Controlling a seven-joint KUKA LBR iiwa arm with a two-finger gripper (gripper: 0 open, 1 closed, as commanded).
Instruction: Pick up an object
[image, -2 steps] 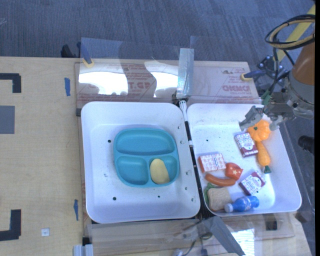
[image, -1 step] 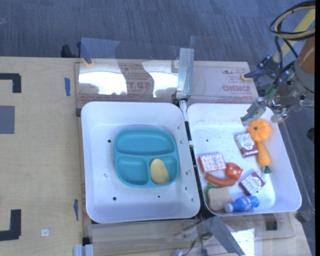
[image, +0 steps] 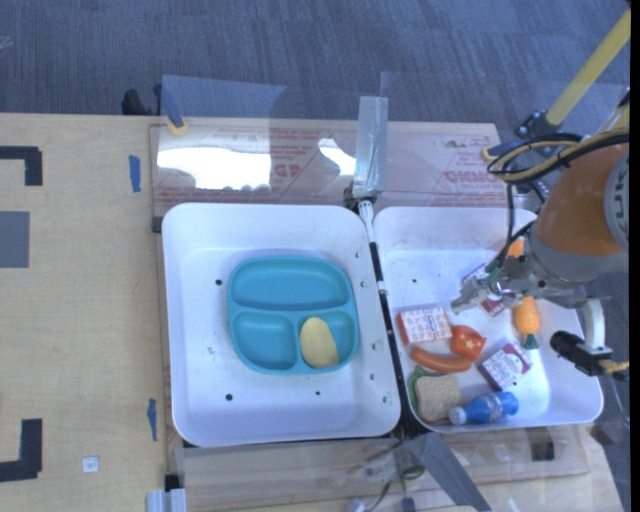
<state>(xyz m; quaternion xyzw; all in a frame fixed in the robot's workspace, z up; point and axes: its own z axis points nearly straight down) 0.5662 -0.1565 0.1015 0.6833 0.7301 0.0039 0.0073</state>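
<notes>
Camera view showed the tool low inside the right bin, whether spread or pressed together could not be told. Near it within that bin lay a red pepper, a carrot, a blue bottle and a small packet.

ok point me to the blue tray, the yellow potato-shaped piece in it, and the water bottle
blue tray (image: 285, 285), camera view, bare floor of its top compartment
yellow piece (image: 319, 343), camera view, middle of its body
water bottle (image: 488, 408), camera view, its blue label
</notes>
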